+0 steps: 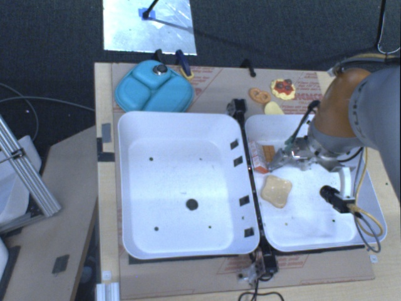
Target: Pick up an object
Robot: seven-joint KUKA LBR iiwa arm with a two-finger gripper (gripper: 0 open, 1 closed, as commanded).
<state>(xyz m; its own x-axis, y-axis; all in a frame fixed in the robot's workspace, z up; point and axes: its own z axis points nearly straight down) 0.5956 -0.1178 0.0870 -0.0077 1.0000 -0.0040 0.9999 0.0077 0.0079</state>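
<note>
Two bins sit side by side on the worktop (294, 83). In the right bin (313, 234) a bread piece (276, 191) lies near the left wall, a packet (262, 157) behind it. Behind the left bin (150, 231) rests a divided tray (154, 88).

Dark carpet (50, 36) surrounds the tan counter (75, 168); a shiny metal sheet (149, 17) lies on the floor beyond it.
</note>
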